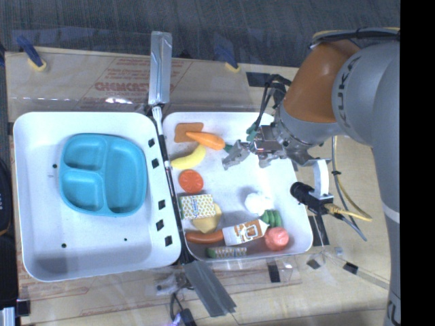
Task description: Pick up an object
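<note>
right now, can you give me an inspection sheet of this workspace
surface: bench with two white bins side by side
job's things: right bin holds carrot, banana, tomato, carton, white ball
clutter: left bin holds blue divided plate
grippers: gripper over the right bin, right of the carrot, nothing seen held
cables: black cable loops beside the wrist
surroundings: dark floor beyond the bench

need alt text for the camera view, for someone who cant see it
Seen from above, a grey and orange robot arm reaches from the right, its hand hovering over the right white bin of toy food, near a carrot and a banana. The left white bin holds a blue divided tray.
</note>
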`<state>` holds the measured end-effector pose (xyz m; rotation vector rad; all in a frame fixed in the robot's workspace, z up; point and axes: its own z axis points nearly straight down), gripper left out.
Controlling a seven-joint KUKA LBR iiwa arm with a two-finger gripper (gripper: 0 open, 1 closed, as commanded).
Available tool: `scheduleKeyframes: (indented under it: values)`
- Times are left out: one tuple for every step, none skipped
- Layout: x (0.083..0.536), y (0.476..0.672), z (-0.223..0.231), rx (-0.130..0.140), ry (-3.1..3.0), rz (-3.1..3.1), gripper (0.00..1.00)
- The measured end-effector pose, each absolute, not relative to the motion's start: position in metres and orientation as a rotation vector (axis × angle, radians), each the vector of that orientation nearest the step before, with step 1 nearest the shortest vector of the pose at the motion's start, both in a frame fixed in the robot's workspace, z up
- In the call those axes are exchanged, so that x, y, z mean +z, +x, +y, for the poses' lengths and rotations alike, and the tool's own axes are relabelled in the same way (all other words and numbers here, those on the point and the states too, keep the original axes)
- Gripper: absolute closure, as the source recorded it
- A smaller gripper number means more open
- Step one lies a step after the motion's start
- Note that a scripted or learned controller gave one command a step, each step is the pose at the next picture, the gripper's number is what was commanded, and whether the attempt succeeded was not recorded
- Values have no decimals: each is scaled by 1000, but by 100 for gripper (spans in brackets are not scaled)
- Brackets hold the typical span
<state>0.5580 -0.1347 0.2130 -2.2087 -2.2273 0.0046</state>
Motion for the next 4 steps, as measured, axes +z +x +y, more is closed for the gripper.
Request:
scheduleKeyframes:
  values:
    - [133, 610, -116, 8, -2231, -2204, 0]
    - [90, 656, -101, 6, -2203, -2232, 0]
    - [101, 656, -100, 7, -2197, -2236, 100]
    - [194, 657, -50, -1, -2292, -2148, 100]
